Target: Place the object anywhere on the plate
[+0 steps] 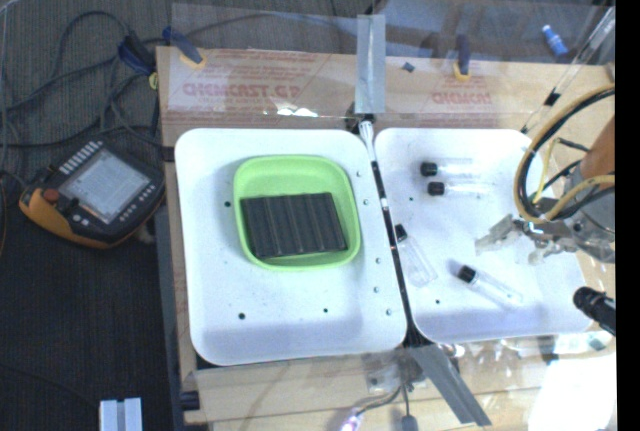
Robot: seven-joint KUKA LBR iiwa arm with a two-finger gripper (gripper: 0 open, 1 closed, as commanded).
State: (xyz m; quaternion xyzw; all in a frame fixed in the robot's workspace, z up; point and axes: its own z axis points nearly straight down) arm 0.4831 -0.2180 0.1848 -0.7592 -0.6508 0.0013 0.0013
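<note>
A green square plate with a dark ribbed insert sits in the left white bin. Several clear tubes with black caps lie in the right white bin: one tube and a second at the back, one near the front, and one by the divider. My gripper hangs over the right side of the right bin, above and right of the front tube. It looks open, with nothing between its fingers.
Yellow and black cables loop off the arm at the right edge. A raised rim divides the two bins. A teach pendant lies on the floor to the left.
</note>
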